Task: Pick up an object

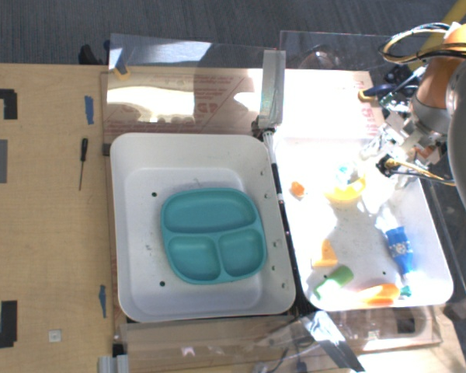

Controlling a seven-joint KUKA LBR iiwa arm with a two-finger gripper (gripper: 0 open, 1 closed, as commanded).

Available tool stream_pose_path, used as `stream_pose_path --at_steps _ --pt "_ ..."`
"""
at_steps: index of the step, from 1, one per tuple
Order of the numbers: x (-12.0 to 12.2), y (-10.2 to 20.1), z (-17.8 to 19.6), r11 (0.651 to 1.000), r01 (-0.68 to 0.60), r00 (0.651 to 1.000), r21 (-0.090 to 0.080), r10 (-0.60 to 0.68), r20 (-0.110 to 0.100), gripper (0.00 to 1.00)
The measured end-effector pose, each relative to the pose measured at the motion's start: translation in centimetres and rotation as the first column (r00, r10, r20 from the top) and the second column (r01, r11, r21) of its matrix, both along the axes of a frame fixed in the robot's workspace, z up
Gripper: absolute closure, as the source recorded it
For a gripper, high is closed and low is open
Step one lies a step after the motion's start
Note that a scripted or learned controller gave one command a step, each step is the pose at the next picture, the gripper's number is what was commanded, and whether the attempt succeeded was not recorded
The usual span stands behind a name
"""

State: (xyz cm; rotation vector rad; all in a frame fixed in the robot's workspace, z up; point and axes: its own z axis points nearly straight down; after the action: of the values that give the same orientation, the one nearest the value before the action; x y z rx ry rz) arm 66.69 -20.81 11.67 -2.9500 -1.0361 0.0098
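Camera view | my gripper (390,155) hangs over the far right of the shallow white bin (361,231); open or closed, I cannot tell | nearest target: rounded yellow plastic piece (346,193), just left and nearer | I'd centre above it, then descend slowly.

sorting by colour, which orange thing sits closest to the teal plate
The small orange chunk, uppermost of three; the orange wedge and long orange piece lie lower and further right.
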Motion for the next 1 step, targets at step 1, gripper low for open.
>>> stream_pose_path --at_steps 1 --pt "-1.57 1.82 -3.07 0.966 -0.26 0.965 -0.008 0.26 0.011 0.0"
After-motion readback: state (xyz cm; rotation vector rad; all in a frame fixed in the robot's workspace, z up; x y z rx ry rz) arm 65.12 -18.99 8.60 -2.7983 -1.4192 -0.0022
